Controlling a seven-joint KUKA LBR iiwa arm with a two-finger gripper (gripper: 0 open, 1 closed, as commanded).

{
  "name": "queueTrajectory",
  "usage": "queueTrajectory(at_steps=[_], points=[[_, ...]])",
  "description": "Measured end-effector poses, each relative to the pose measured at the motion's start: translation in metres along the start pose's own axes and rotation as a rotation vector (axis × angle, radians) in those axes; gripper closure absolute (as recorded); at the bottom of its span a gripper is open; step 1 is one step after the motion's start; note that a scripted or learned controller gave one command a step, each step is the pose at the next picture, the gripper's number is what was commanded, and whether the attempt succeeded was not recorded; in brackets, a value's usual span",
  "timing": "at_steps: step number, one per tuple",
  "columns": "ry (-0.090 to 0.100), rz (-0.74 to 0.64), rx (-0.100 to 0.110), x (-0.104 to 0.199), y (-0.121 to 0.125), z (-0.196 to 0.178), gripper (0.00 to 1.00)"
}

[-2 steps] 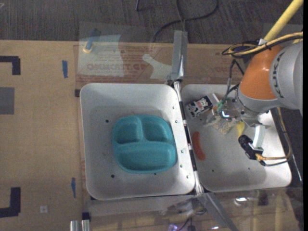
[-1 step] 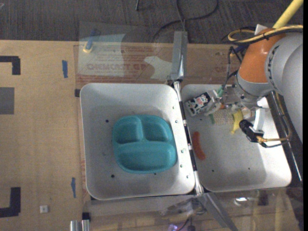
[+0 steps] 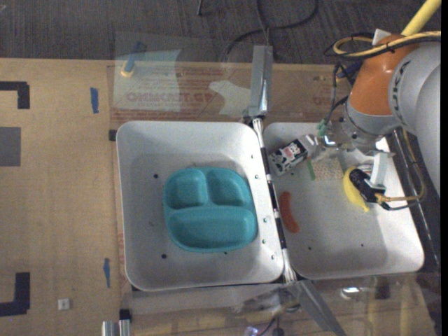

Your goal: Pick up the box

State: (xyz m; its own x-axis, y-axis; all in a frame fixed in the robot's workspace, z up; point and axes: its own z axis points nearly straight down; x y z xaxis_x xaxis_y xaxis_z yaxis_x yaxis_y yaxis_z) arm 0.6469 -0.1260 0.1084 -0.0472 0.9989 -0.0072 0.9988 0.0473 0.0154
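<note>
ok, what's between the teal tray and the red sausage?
Camera view: just the two bins' adjoining rims; teal tray sits in the left bin, red sausage in the right bin.

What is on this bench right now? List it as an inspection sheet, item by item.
Surface: two white bins side by side, left bin, right bin, on a cardboard-covered bench.
Job's things: small black-and-white box at the right bin's upper left corner.
Clutter: teal divided tray in the left bin; red sausage-shaped item and banana in the right bin.
Grippers: gripper beside the box; jaws' state unclear.
Cables: black loops on the floor; yellow cable at the arm.
Surroundings: dark carpet, blue tape marks.
</note>
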Motion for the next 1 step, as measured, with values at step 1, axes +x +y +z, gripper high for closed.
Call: queueTrajectory(at_steps=[1], points=[[0.004,0.177,-0.021,-0.0026,-0.0178,0.0061,1.00]])
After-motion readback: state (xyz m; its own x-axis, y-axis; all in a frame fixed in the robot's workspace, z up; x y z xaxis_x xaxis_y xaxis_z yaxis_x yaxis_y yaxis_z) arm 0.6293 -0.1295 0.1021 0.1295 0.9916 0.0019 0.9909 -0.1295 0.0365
